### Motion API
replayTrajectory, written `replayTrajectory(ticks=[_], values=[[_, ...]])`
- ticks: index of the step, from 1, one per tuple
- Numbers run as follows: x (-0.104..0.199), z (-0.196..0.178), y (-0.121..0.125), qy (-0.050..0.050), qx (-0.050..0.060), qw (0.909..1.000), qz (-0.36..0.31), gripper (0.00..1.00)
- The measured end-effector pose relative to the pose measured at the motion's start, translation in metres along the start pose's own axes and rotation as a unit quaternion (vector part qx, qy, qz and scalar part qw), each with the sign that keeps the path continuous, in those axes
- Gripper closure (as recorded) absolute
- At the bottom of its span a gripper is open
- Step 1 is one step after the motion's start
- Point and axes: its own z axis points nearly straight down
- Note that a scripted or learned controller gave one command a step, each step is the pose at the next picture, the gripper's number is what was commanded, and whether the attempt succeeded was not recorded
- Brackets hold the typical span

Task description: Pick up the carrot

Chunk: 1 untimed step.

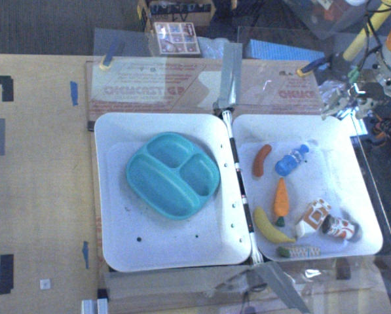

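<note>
The carrot point(281, 197) is orange with a small green stub at its near end. It lies lengthwise in the middle of the right bin point(352, 175), between a blue bottle and a banana. My gripper point(340, 102) hangs over the far right corner of that bin, well up and to the right of the carrot and apart from it. Nothing shows in its grasp.
Around the carrot lie a red sausage point(261, 160), a blue bottle point(291, 161), a yellow banana point(270, 227), a brown-and-white carton point(313, 216) and a small can point(340, 227). The left bin point(116, 227) holds a teal divided plate point(173, 174). Cardboard and boxes sit behind the bins.
</note>
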Motion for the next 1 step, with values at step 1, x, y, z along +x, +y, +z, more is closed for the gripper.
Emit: replayTrajectory(ticks=[1], values=[[0.0346, 0.0739, -0.0315, 0.000, 0.000, 0.9978, -0.066, 0.00]])
